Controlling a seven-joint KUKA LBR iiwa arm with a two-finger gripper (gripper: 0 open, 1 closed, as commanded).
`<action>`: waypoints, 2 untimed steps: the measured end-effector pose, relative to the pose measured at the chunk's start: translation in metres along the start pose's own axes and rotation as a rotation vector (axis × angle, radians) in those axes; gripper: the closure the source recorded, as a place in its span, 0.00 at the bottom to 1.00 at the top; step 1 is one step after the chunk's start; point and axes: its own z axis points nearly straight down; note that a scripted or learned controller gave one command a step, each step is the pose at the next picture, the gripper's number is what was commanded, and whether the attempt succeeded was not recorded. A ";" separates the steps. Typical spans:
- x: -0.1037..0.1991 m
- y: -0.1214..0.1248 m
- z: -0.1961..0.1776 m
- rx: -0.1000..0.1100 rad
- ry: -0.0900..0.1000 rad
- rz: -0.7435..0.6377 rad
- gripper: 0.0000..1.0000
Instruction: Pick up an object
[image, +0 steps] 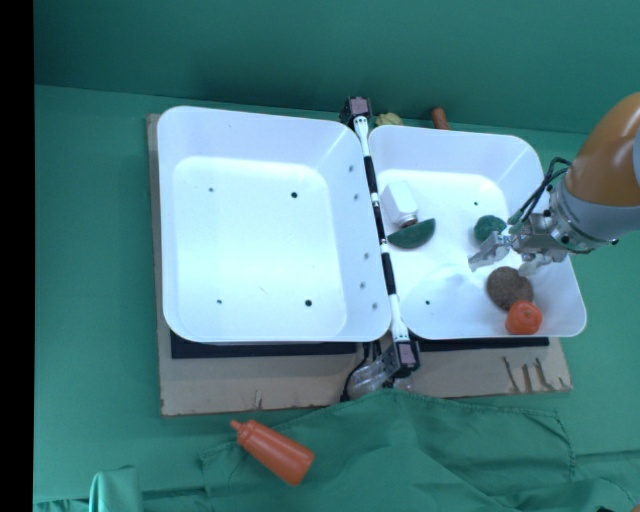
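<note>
an orange bottle (272, 451) lies at the lower left on the green cloth (420, 455). brown cardboard (250, 390) sits under both bins, on the worktop (90, 250).

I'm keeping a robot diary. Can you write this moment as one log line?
claw: over right bin, nothing visibly held | nearest: green ball, brown lump | also: orange ball
</note>
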 end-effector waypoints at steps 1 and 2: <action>-0.001 -0.038 0.019 -0.014 -0.004 0.001 0.00; -0.001 -0.042 0.018 -0.015 -0.005 -0.001 0.00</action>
